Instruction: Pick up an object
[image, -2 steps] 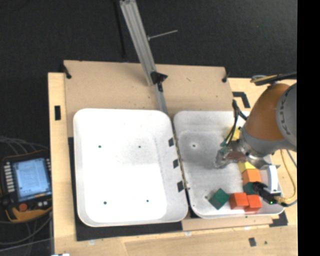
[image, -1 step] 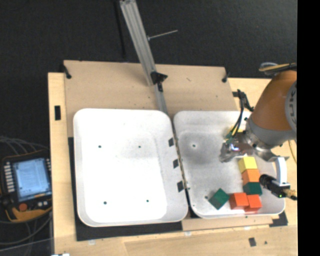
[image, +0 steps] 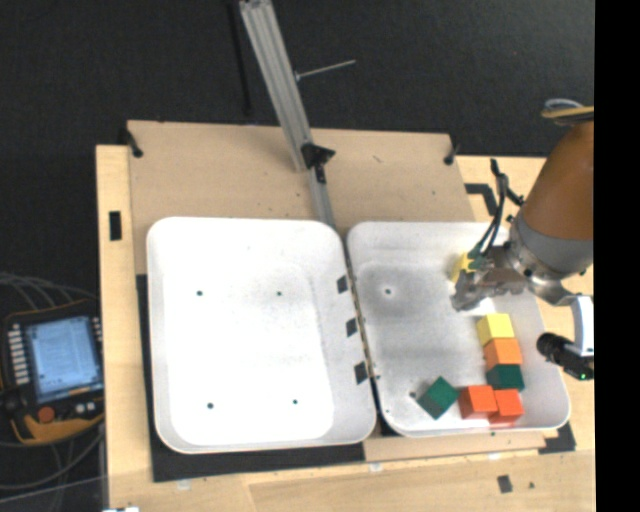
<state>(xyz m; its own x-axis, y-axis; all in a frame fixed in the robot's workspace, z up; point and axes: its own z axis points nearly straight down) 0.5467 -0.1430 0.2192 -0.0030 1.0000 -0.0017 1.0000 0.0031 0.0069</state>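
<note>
Claw (image: 470, 292) tips blurred; yellow obj (image: 462, 264) part-hidden.

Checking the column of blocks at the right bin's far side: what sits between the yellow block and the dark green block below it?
One orange block lies between the yellow block and the dark green block, as the camera view shows.

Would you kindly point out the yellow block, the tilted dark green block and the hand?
Yellow square block (image: 495, 328): camera view, on its top face.
Tilted dark green block (image: 436, 397): camera view, on its top face.
Hand (image: 468, 296): camera view, between its fingertips.
</note>
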